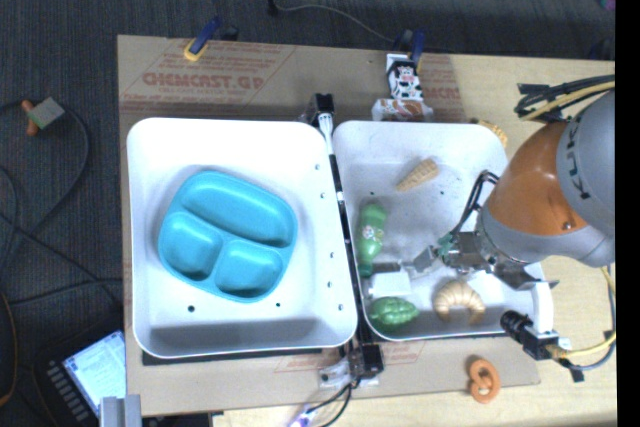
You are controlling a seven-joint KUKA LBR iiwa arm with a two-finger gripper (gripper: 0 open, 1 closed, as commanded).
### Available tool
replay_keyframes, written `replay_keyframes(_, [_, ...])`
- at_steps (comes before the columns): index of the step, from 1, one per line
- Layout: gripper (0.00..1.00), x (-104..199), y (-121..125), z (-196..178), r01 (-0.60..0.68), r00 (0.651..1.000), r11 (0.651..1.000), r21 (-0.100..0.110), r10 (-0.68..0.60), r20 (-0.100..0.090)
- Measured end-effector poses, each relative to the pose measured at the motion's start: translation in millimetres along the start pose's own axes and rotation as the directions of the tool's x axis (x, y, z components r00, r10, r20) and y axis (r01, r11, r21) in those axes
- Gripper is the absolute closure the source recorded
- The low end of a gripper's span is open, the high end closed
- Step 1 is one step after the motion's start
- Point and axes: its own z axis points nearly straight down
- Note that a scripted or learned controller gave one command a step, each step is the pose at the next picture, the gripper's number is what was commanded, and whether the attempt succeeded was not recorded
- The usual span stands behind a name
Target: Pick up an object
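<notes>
The worktop (pixel 250 80), a pale board printed with red lettering, is lying across dark carpet and carrying two shallow white bins side by side. The left bin (pixel 150 155) is holding a blue divided tray (pixel 228 233), which is sitting near its middle with three compartments facing up. The right bin (pixel 470 140) is holding the loose objects. The arm (pixel 545 200), grey with an orange band above the wrist, is reaching in from the right and hanging over the right bin's right half. The hand (pixel 440 253) is pointing toward the bin's middle, low over the floor of the bin; how wide it is standing cannot be told, and nothing is visibly held in it. A green pepper-like toy (pixel 372 233) is lying along the left wall of the right bin. A green leafy toy (pixel 392 312) is resting in the near left corner of that bin. A tan croissant (pixel 458 299) is lying just beside the leafy toy, near the front wall and just below the hand. A tan cone (pixel 417 175) is lying in the far half of the bin, well apart from the hand. A small white block (pixel 386 276) is sitting between the pepper-like toy and the leafy toy. On the worktop in front of the right bin, an orange ring (pixel 484 379) is lying outside the bins.
</notes>
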Motion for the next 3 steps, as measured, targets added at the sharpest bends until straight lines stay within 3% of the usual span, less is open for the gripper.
replay_keyframes(1, [0.00, -70.5, 0.3, -34.4, 0.001, 1.000, 1.000, 0.000, -0.001, 0.000])
replay_keyframes(2, [0.00, -76.0, 2.3, -12.4, 0.008, 1.000, 1.000, 0.003, -0.008, -0.015])
replay_keyframes(3, [0.00, -40.1, 0.3, -11.8, 0.002, 1.000, 1.000, 0.001, -0.002, -0.002])
